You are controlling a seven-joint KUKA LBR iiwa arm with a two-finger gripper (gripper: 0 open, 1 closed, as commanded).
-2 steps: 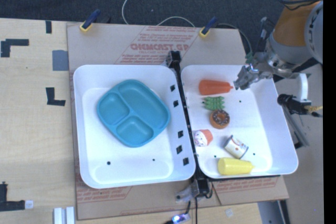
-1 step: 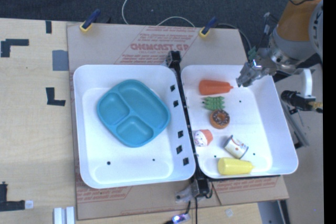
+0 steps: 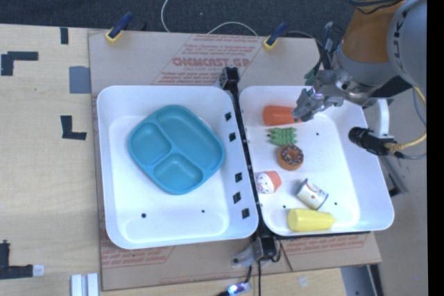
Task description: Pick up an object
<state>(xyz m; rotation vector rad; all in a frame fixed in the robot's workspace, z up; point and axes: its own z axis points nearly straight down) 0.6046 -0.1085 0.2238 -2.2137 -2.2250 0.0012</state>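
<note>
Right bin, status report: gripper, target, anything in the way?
Gripper low over the orange carrot's right end; grasp not confirmed. Carrot lying flat at the right bin's far left. Green toy and donut close beside it.

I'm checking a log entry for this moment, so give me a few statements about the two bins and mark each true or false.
1. The blue tray lies in the left bin. True.
2. The carrot lies at the near end of the right bin. False: it lies at the far end, close to the hand.
3. The yellow piece lies near the right bin's front edge. True.
4. The doughnut sits on the blue tray. False: it is in the right bin, just below the green leafy piece.
5. The small can lies in the left bin. False: it is in the right bin.
</note>
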